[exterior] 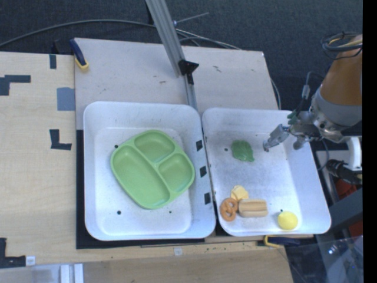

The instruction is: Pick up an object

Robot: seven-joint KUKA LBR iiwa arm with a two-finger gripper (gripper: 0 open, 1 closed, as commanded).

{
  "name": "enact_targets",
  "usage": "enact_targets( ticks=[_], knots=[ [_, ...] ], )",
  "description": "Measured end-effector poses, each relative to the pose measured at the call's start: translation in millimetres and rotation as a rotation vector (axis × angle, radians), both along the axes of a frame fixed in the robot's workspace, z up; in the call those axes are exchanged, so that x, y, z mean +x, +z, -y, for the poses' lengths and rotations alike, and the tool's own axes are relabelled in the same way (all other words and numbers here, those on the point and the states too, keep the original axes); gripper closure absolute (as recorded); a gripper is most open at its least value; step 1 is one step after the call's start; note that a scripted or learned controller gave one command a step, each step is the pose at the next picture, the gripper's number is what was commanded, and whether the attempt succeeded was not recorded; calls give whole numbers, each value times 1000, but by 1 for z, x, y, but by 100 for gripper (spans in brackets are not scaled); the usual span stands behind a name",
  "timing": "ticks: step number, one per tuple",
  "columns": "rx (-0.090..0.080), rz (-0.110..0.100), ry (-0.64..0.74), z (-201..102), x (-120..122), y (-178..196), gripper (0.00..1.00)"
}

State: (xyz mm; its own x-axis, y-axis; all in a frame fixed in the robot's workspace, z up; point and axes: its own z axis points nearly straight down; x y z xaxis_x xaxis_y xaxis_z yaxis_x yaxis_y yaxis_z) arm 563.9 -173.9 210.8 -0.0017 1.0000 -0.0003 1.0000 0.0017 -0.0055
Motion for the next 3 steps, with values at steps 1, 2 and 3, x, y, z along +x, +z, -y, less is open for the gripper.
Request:
enact_targets(
  ticks=[1,2,3],
  knots=[
    [0,-1,0,4,-1,-45,0],
    [1,-1,1,-2,-4,-90,0],
    [1,3,2,-2,-3,-77,100]
  ],
)
